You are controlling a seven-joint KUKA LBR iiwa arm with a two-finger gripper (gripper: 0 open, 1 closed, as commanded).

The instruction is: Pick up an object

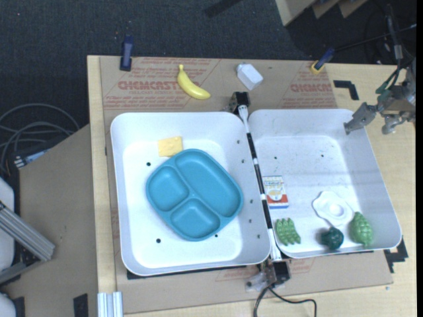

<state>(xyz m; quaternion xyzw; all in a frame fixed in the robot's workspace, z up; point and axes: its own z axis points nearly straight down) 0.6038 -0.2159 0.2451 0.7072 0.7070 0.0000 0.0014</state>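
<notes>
The hand (373,119) sits at the far right corner of the right bin (370,170), over its rim. Two grey fingers (357,121) point apart, one toward the bin's interior and one to the right, so the hand is spread, with nothing between the fingers and nothing touched as far as can be seen.

The objects in the right bin lie well apart from the hand, along the near side: a small red and white carton (274,191) against the left wall, a green ridged toy (287,231) below it, a white fried-egg toy (331,207), a dark teal round toy (331,238) and a green lumpy toy (361,228) near the right corner.

The left bin (132,243) holds a blue divided plate (192,193) and a yellow cheese slice (170,146) just touching its far edge. On the tabletop (99,177) beyond the bins lie a banana (190,85) and a small white block (249,76).
</notes>
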